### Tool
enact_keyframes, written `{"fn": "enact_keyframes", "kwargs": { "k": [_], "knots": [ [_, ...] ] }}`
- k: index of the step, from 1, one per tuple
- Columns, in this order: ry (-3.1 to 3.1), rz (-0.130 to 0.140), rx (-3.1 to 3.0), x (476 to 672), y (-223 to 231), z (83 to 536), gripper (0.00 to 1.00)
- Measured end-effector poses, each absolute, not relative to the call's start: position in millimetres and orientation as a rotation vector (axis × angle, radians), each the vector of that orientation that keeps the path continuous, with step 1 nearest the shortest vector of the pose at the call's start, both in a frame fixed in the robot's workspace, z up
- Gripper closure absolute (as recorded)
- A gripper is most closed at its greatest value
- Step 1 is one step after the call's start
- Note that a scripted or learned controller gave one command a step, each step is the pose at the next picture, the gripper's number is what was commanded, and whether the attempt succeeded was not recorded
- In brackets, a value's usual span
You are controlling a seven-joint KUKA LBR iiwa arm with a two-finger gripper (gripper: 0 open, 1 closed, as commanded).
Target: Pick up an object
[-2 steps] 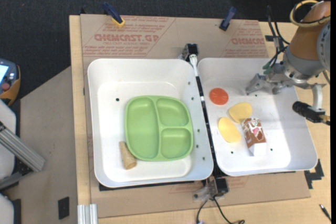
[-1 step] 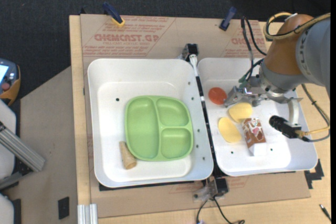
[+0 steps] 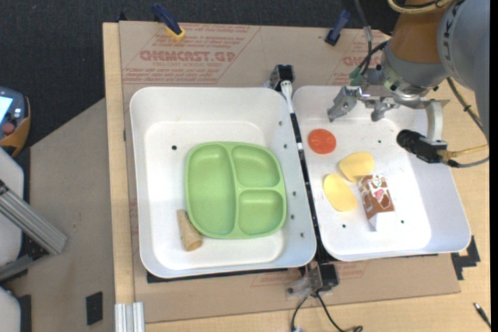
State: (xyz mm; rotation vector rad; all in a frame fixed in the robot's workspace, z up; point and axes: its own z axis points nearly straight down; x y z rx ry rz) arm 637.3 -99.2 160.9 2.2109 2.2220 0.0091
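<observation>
The arm is cut off by the right edge; the tool's grip is unclear

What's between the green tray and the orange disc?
In the camera view, the bins' touching white rims lie between the green tray and orange disc.

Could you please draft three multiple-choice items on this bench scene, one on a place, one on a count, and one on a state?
1. Where does the green divided tray lie?
A. left bin
B. right bin
C. on the cardboard

2. How many yellow pieces lie in the right bin?
A. one
B. two
C. four

3. How does the pincer stand?
A. clamped on the red disc
B. holding nothing, above the right bin's far edge
C. resting in the tray

Key: 1 A, it sits in the left bin. 2 B, two lie by the red disc. 3 B, nothing sits between its fingers.
</observation>
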Motion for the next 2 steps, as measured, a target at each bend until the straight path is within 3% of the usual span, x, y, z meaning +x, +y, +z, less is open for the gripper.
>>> {"fn": "enact_keyframes", "kwargs": {
  "k": [1, 2],
  "knots": [
    [2.224, 0.009, 2.211, 668.9, -55, 187, 0.0],
    [2.227, 0.011, 2.21, 667.8, 7, 232, 0.0]
  ]
}}
